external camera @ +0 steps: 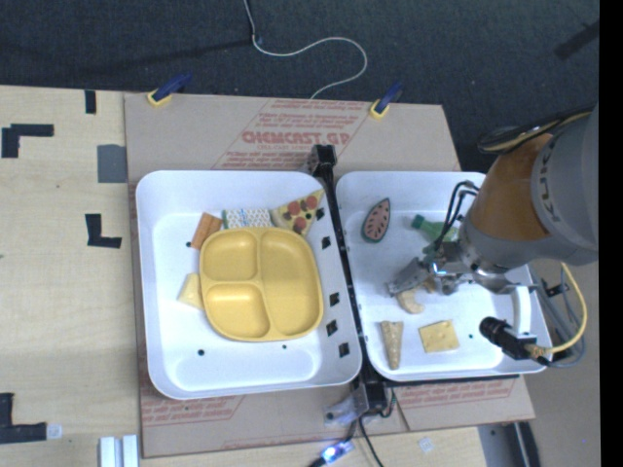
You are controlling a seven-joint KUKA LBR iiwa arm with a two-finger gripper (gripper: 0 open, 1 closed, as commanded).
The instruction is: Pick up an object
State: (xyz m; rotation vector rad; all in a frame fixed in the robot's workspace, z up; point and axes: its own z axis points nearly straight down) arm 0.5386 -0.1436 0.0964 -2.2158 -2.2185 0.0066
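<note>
Pincer (417,282) sat low in right bin (467,185), right above pale food piece (411,303). Grip state? Couldn't tell. Looked like reach step; next needs clean close, then lift.

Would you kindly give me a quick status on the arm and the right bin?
Tool low in right bin. Pale piece just under it, grasp unconfirmed. Watermelon slice, two cheese pieces lie clear.

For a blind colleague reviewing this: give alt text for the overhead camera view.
The gripper hangs low in the right bin, above a pale food piece, near a watermelon slice and cheese pieces. The left bin holds a yellow divided plate.
</note>
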